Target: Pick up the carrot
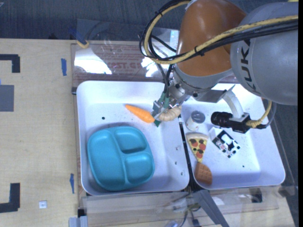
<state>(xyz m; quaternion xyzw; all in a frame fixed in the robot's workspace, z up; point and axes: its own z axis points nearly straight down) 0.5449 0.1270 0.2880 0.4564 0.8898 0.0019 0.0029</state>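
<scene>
An orange carrot [138, 113] lies in the left bin [94, 98], just above the blue tray, its thick end pointing right. My gripper [161, 111] hangs right at that thick end, at the bin's right side near the divider. Its green-tipped fingers [156, 109] touch or nearly touch the carrot's end. The arm's big orange wrist covers the space above the gripper.
A blue divided tray [120, 157] fills the lower part of the left bin. The right bin [265, 169] holds a pizza slice [198, 145], a brown waffle-like piece [203, 173], a small round white item [195, 118] and a black-and-white block [225, 141].
</scene>
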